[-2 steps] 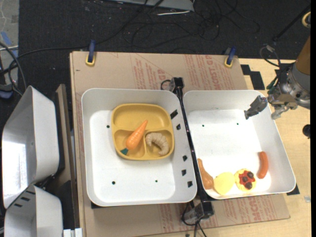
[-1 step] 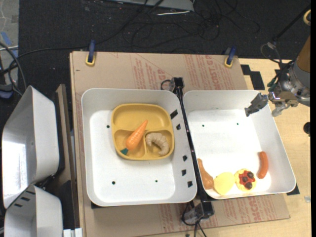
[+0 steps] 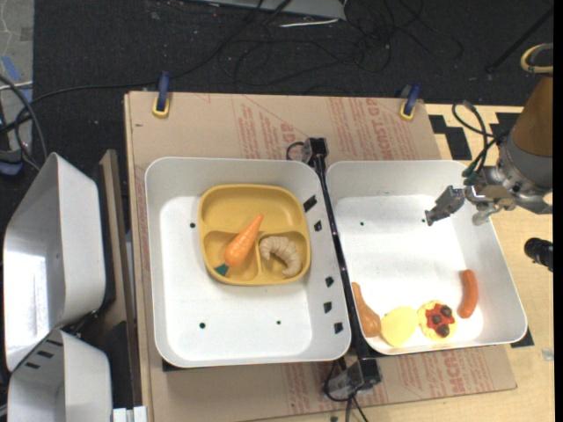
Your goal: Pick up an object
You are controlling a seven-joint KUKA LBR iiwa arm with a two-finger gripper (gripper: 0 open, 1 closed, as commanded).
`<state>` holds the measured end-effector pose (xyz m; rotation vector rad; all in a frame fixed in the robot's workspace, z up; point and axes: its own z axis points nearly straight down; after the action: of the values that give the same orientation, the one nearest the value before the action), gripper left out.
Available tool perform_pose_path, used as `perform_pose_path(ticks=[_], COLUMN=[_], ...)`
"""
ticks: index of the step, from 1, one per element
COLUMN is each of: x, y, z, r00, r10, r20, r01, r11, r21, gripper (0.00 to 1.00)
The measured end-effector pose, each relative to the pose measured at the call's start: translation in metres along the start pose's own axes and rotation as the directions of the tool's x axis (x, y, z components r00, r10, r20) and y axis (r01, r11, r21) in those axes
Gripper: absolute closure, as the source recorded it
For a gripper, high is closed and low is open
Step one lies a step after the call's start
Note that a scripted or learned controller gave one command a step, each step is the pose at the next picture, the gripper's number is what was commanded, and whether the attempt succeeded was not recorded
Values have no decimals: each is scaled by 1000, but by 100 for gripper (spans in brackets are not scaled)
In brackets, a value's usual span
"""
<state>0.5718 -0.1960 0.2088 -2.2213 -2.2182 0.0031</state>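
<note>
You haven't got anything yet. The gripper (image 3: 457,202) hangs over the right bin (image 3: 413,236) w/ its fingers apart & nothing between them. The sausage (image 3: 469,293), yellow piece (image 3: 398,325) & pizza toy (image 3: 437,318) lie near the front edge. Grab & lift are left.

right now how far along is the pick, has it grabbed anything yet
Nothing looks picked yet. The gripper hangs over the upper part of the right bin with no object seen between its fingers. The sausage, the yellow round piece and the small pizza-like toy lie near that bin's lower edge. The carrot sits in the yellow plate. Left: reaching an object, closing, lifting.
</note>
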Motion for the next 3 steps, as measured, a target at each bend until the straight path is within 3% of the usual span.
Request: perform_pose_path(ticks=[2,3], x=[2,1], y=[-14,-12], z=[95,82], r00=[1000,1000], r10=[0,-1], r20=[-1,1], r01=[0,1], r11=[1000,1000], r21=[1,-4], gripper=[0,100])
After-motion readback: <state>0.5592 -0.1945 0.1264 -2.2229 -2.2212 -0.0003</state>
